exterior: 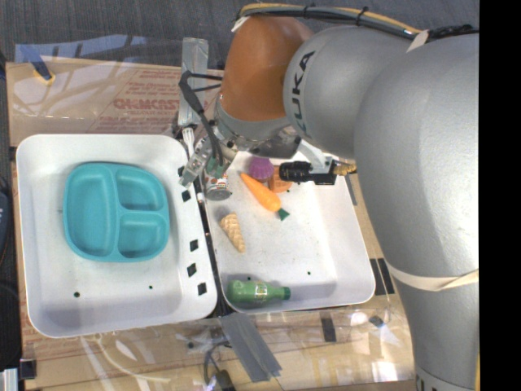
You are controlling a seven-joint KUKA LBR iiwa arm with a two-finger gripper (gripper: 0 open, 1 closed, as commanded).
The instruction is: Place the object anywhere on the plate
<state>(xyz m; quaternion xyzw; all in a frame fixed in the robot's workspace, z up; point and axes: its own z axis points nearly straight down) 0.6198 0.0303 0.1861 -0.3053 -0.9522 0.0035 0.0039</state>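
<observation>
Well, nothing rests on the teal plate (116, 212) in the left bin (32, 243) yet, the gripper (203, 169) hovers at the right bin's (326, 251) top-left corner, and there lie one carrot (262, 192), one cone (234, 231), one green bottle (256, 292), one purple piece (260, 168).

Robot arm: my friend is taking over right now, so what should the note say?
Gripper: low at the top left corner of the right bin, near the divide between bins. Whether it holds anything cannot be seen.
Plate: blue, sectioned, in the left bin, nothing on it.
Right bin: carrot, purple toy, cone, green bottle along the front edge.
Done: nothing placed yet.
Left: grasp one object, carry it over to the left bin, set it on the plate.
</observation>
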